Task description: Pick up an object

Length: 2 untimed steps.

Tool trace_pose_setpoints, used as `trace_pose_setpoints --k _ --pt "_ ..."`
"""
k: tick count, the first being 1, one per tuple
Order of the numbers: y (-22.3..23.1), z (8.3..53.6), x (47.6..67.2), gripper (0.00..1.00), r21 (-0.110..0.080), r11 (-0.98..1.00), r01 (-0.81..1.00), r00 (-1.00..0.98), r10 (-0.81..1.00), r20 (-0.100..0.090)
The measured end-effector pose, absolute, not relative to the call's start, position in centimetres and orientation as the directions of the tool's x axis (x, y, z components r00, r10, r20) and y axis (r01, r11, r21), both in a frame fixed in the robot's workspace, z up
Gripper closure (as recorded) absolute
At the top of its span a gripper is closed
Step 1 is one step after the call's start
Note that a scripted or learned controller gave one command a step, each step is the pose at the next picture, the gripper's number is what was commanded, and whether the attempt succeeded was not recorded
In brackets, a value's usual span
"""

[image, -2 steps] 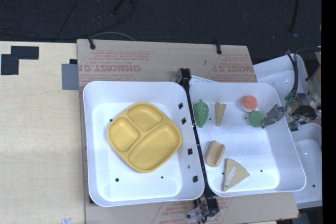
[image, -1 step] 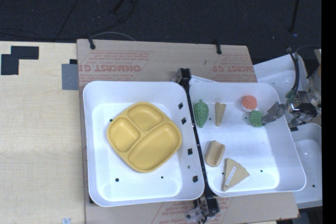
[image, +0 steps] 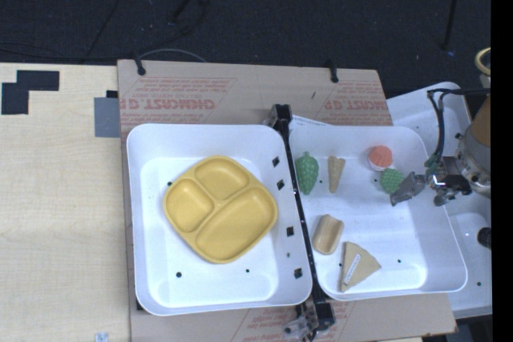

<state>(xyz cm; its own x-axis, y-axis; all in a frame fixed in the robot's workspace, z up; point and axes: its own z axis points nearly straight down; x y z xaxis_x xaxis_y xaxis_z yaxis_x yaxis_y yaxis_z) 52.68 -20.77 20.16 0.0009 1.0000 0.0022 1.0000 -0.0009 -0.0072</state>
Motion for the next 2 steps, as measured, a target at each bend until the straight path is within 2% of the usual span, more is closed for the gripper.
trace_pose_setpoints --k 2 --pt "-20.0 9.1 51.9 0.0 -0.009 0.0 1.0 0.0 1.0 0.004"
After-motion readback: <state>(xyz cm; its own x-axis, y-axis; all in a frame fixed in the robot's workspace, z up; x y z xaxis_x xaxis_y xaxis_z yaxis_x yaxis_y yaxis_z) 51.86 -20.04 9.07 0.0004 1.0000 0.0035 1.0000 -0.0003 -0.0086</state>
